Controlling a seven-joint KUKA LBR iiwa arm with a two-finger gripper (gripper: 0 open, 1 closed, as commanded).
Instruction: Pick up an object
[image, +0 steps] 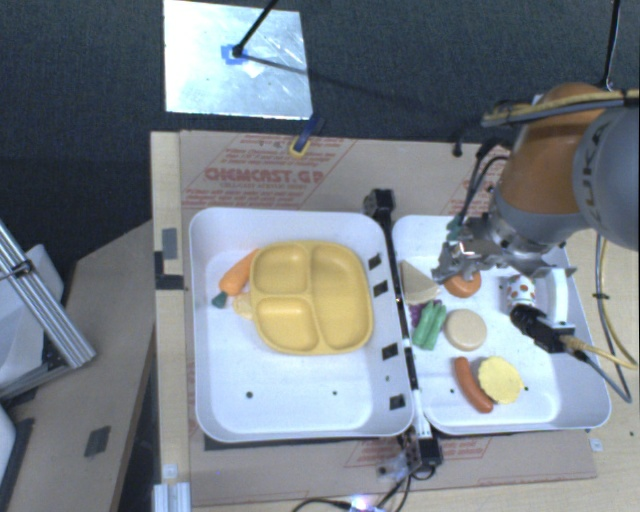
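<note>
My gripper (455, 266) hangs low in the right bin (585, 405), at its far middle. Directly under and beside it lies an orange round piece (465, 287), partly hidden by the gripper. A pale wedge (418, 282) rests just to its left. Nearer the front are a green piece (430, 325), a beige disc (465, 329), a red sausage (472, 384) and a yellow disc (499, 379). A small white spotted object (517, 292) sits to the gripper's right.
The left bin (300, 410) holds a yellow divided plate (300, 298) with a carrot (236, 273) at its left edge. A black cable connector (540, 328) crosses the right bin's right side. The arm's bulky wrist (550, 170) overhangs the right bin's far corner.
</note>
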